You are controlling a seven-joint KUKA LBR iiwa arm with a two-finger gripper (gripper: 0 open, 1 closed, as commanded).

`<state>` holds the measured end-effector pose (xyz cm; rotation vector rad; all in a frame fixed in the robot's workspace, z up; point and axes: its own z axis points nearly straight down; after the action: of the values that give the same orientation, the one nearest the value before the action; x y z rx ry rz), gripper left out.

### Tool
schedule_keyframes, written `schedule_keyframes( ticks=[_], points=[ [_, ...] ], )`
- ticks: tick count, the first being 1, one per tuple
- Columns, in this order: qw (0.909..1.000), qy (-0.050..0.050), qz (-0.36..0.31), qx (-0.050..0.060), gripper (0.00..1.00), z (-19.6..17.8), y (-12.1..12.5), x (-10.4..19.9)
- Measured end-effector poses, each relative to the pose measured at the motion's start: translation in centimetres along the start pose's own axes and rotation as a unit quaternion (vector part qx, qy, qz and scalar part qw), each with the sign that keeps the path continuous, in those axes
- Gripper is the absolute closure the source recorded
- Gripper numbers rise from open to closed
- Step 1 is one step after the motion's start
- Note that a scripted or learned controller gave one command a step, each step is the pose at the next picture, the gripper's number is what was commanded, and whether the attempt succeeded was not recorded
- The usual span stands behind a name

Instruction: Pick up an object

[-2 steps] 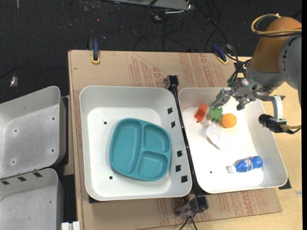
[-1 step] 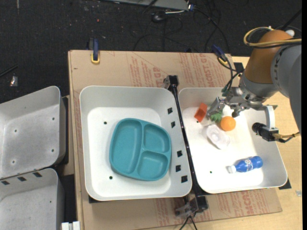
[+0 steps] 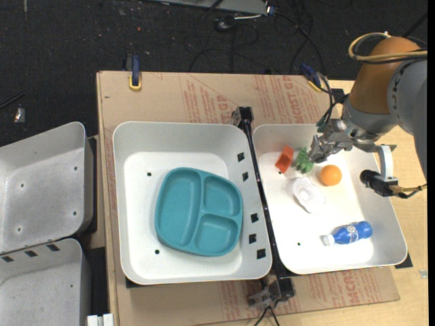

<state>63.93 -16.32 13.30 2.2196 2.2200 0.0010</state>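
My gripper (image 3: 315, 153) reaches down into the back part of the right bin (image 3: 380, 250). A small green object (image 3: 302, 161) lies right at its tip, touching or nearly touching it; whether it is gripped is unclear. An orange-red block (image 3: 285, 159) sits just left of the green object. An orange ball (image 3: 330, 175) rests just right of the gripper's tip. A white object (image 3: 307, 194) lies in the bin's middle, and a blue bottle with a white label (image 3: 349, 233) lies on its side toward the front.
The left bin (image 3: 132, 182) holds a teal divided plate (image 3: 199, 211). A black divider with clips (image 3: 258, 202) runs between the bins. Two white trays (image 3: 41, 182) lie off the bench at the left.
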Motion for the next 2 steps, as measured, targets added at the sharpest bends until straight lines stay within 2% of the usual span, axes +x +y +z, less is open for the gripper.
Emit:
schedule_keyframes(
  ticks=[2],
  points=[
    [1.0000, -0.001, -0.001, -0.003, 1.00, -11.8, 0.7, -0.1]
  ],
)
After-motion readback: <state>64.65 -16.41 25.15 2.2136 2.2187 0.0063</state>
